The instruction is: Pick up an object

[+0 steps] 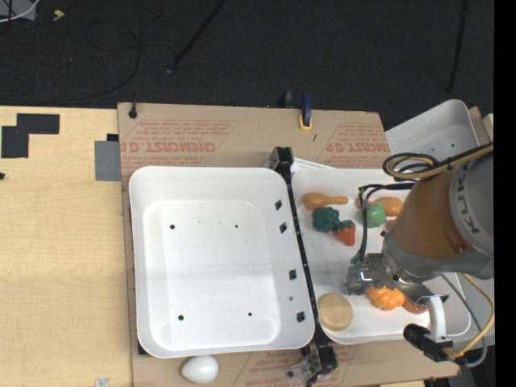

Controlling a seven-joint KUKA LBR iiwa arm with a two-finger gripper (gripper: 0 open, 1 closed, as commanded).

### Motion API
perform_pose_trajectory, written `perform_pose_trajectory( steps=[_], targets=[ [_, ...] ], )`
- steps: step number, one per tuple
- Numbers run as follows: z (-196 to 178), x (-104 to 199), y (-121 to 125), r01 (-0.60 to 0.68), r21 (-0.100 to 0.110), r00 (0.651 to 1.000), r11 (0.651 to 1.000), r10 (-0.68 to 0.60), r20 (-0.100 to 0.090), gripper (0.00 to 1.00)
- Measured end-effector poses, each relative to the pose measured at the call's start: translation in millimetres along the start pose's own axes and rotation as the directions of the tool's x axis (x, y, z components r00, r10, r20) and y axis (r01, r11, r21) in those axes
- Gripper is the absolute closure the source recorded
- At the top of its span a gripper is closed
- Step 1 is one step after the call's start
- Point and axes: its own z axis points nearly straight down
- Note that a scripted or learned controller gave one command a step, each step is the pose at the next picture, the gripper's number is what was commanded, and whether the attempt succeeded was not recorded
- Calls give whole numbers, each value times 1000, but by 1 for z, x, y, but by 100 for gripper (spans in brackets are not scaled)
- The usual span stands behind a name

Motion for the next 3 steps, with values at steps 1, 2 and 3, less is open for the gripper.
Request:
perform_pose_trajectory(
  steps=[1,2,3],
  targets=[
    [-209,-16,-12,7,-25,1000,1000,-7,2,100],
    [-434,42,66,13,-26,1000,1000,-13,1,100],
    [-311,52,40,6,7,1000,1000,-6,-2,100]
  ],
)
